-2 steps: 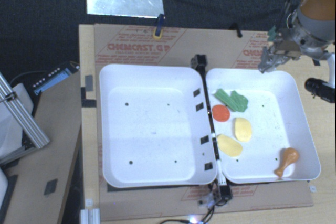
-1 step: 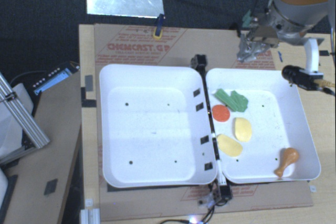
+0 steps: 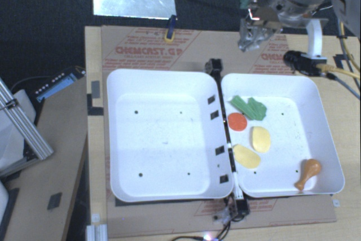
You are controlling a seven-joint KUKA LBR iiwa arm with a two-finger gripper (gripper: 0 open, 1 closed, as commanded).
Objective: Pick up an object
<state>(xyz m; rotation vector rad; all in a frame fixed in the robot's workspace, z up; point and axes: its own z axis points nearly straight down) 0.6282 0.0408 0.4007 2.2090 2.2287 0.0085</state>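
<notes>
While raised, hand [image 3: 252, 41] above bench [image 3: 141, 48].

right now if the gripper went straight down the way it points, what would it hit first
Probably bare cardboard. The gripper points down and hangs beyond the right bin's far rim, over the printed cardboard. The toys lie nearer the camera, off that line. Its height is unclear from this slanted view, so the rim is possible.

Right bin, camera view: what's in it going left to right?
Orange-red disc → green leafy piece → pale yellow oval → brown drumstick. The second yellow piece overlaps the first three in x, so I left it out.
</notes>
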